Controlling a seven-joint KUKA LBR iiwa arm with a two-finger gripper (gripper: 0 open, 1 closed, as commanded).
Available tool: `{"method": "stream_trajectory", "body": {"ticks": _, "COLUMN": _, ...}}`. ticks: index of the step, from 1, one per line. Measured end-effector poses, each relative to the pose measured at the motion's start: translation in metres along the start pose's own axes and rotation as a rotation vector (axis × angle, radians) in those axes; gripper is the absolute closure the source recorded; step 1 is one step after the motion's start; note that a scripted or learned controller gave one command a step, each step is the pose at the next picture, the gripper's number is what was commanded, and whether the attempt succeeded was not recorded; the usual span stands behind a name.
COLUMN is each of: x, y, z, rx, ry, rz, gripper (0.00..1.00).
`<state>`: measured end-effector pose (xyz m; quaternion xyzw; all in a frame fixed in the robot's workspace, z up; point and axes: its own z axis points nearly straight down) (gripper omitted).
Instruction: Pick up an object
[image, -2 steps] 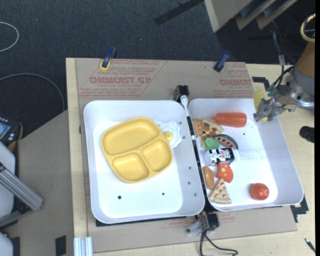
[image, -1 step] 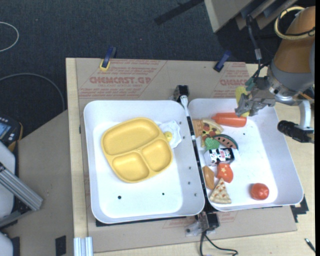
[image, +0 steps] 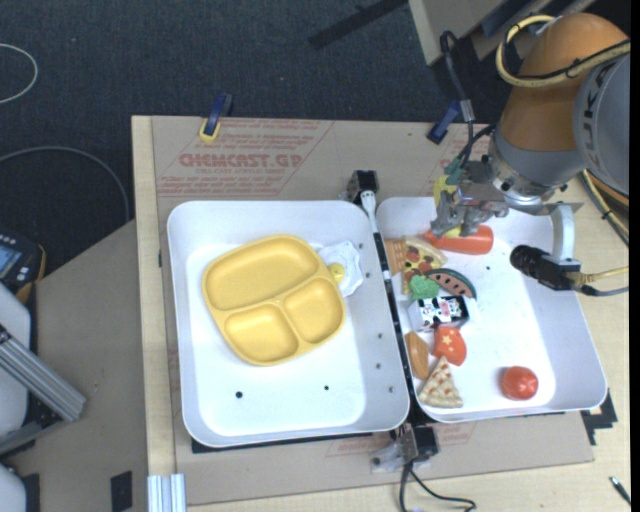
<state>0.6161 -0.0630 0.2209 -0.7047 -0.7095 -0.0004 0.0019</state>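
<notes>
From my feed I see dark carpet (image: 90, 90) beyond the bench's far edge, thin cables (image: 20, 70) looping on it. The cardboard-topped bench (image: 260, 150) carries a blue clamp (image: 213, 118) at its far-left corner. Even, flat lighting

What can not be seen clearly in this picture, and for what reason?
- End effector, camera view: the wrist above covers its fingers, so contact with the orange toy is unclear.
- Fried egg toy: the yellow divided plate hides part of it.
- Small toys along the right bin's left side: piled and too small to identify each.
- Arm: cut off by the top and right edges.
</notes>
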Motion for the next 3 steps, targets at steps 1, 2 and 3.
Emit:
{"method": "stream_trajectory", "body": {"ticks": 1, "x": 0.063, "y": 0.017, "z": -0.003, "rx": -0.005, "ry": -0.001, "rz": -0.001, "gripper": 1.00}}
{"method": "stream_trajectory", "body": {"ticks": 2, "x": 0.042, "y": 0.002, "z": -0.003, "rx": 0.001, "ry": -0.003, "rz": 0.009, "gripper": 1.00}}
{"method": "stream_trajectory", "body": {"ticks": 3, "x": 0.045, "y": 0.007, "z": 0.005, "rx": 0.001, "ry": -0.003, "rz": 0.007, "gripper": 1.00}}
